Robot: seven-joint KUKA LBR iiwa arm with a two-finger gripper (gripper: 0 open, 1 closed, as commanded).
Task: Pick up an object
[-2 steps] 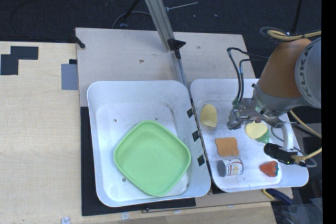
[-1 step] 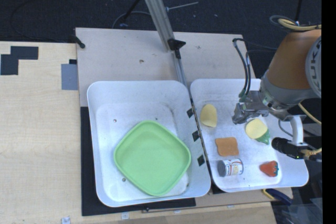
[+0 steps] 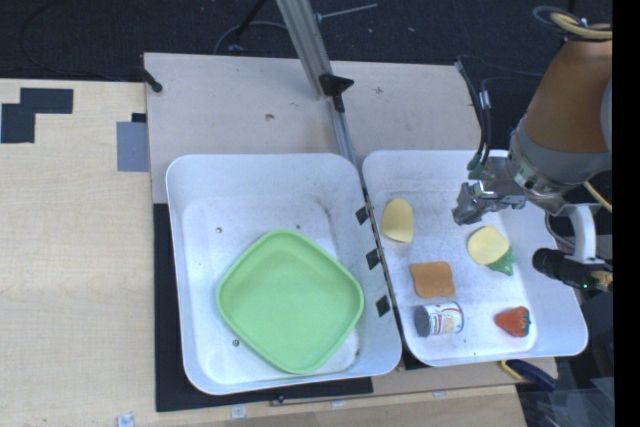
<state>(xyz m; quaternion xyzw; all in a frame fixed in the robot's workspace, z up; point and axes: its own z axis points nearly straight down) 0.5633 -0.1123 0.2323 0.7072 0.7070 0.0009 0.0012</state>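
The right bin (image 3: 560, 340) holds several small objects. A pale yellow piece (image 3: 398, 220) lies near its left wall. A yellow piece with a green edge (image 3: 488, 246) lies toward the right. A flat orange-brown square (image 3: 432, 279) sits in the middle, with a small can (image 3: 439, 319) on its side in front of it. A red strawberry-like piece (image 3: 512, 321) rests at the front right. My gripper (image 3: 474, 205) hangs over the bin, just above and left of the yellow and green piece, with nothing seen in it.
The left bin (image 3: 190, 215) carries a large green plate (image 3: 290, 300). A grey metal rail (image 3: 305, 25) slants down to the divider between the bins. The arm's grey and orange body (image 3: 565, 115) overhangs the right bin's far right side.
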